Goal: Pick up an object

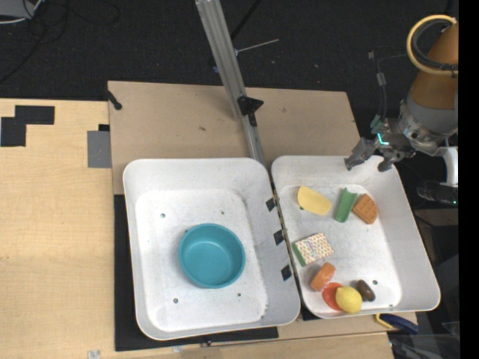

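So your gripper (372, 155) hangs spread and empty over the right bin's (419, 230) far rim; the green block (345, 205) lies just below-left of it, long axis running near-to-far.

No writing, label, brand or number can be read anywhere on the bench. The small patterned block (313, 247) in the right bin (408, 223) carries only a dotted print, too small to read.

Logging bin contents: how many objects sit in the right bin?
7: yellow piece, green stick, orange waffle, patterned block, orange piece, lemon, brown piece. Red one may hide beneath.
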### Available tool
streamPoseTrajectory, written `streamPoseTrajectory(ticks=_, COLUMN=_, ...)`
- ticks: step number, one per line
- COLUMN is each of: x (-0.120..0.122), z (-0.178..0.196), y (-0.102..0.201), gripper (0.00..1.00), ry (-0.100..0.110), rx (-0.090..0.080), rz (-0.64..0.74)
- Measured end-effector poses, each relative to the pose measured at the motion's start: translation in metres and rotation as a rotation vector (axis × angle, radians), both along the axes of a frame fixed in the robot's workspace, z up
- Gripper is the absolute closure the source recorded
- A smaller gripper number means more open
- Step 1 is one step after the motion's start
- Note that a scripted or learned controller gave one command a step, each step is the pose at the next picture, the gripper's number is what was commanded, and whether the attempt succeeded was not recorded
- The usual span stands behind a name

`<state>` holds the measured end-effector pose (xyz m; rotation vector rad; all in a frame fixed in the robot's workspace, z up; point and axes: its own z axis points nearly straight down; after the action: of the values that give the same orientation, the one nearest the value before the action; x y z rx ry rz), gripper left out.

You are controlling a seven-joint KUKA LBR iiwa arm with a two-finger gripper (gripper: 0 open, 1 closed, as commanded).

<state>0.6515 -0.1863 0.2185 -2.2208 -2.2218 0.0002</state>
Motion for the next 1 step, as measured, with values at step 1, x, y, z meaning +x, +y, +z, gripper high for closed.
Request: streamPoseTrajectory(ticks=1, x=0.0, z=-0.0001, y=0.0, gripper=0.0, ry=0.0, rx=0.0, rz=0.0)
